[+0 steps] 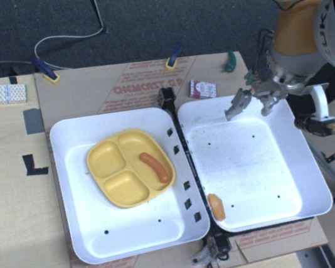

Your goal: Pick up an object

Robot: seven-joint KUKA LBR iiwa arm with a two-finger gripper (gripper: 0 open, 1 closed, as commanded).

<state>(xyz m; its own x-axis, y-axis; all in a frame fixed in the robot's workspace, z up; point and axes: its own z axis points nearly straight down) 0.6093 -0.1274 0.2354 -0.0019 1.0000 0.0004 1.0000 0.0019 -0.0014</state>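
I see the arm (302, 25) reaching in from 3 o'clock, with my tool (253, 107) hanging over the far rim of the right bin (252, 148), at about 1 o'clock of that bin. Its two fingers (237, 107) are spread apart with nothing between them.

In the left bin (95, 231) lies a yellow tray (112, 165) with three compartments. A sausage (154, 166) rests in the tray's compartment at 3 o'clock, lying at a slant.

A bun (216, 206) sits in the right bin at 7 o'clock, just beside its left wall, well apart from the tool.

On the table (11, 188), a small red packet (202, 89) lies at 12 o'clock, just past the bins.
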